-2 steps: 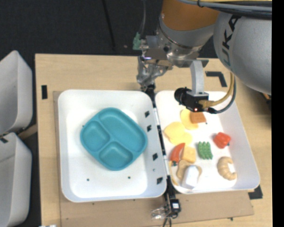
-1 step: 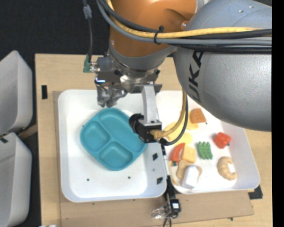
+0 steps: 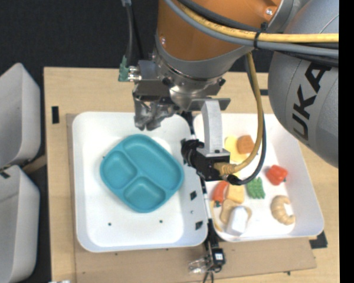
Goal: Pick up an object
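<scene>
The desk [image 3: 59,158] under me is a pale tan board, with black behind its far edge. Off its left side sit two white rounded shapes [image 3: 9,117], cut off by the frame; I can't say what they are.

Two shallow white bins lie side by side on the board. My hand [image 3: 148,118] hangs over the far edge of the left bin [image 3: 94,223], just beyond the far rim of the teal plate [image 3: 143,173]. It is dark and seen from above, so I cannot tell how far open it is, and I see nothing held in it.

The teal plate lies flat near the middle of the left bin. It has three compartments, and a few dark specks mark the bin floor near it.

The right bin [image 3: 301,211] holds the small things. A yellow piece [image 3: 232,142] and an orange piece [image 3: 245,144] touch each other at the far side. A red piece [image 3: 276,174] lies further right, with a green piece [image 3: 255,188] just beside it. A tan curved piece [image 3: 281,210] lies near the front right. At the front left, a yellow block [image 3: 235,193], a red-orange piece [image 3: 220,190] and a white block [image 3: 238,220] crowd together against the wall between the bins.

My arm and a yellow cable cover much of the right bin's far half. The small pieces are too small for me to name.
</scene>
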{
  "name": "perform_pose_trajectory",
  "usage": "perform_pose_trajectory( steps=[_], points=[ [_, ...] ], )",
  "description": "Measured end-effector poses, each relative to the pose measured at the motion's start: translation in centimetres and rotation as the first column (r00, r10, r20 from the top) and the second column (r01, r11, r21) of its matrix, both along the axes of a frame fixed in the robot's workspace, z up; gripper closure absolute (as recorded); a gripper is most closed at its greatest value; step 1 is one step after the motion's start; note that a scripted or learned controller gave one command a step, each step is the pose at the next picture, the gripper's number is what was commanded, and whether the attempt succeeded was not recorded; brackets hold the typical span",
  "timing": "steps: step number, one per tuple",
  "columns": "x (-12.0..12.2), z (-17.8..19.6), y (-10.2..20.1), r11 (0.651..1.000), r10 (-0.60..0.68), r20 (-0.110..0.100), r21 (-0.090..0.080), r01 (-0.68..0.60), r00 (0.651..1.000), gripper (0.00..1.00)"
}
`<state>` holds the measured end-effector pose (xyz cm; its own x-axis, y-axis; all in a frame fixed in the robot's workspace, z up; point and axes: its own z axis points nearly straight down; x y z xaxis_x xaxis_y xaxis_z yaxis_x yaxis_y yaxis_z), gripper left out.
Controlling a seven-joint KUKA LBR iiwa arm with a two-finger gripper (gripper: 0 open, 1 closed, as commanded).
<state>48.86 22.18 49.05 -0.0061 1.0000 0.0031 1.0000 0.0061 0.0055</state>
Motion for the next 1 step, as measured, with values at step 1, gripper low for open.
perform_pose_trajectory(
  steps=[1],
  points=[
    [0.0,-15.94,-4.38,1.0,-0.01,-0.021,-0.011,0.01,1.0,1.0]
  ],
)
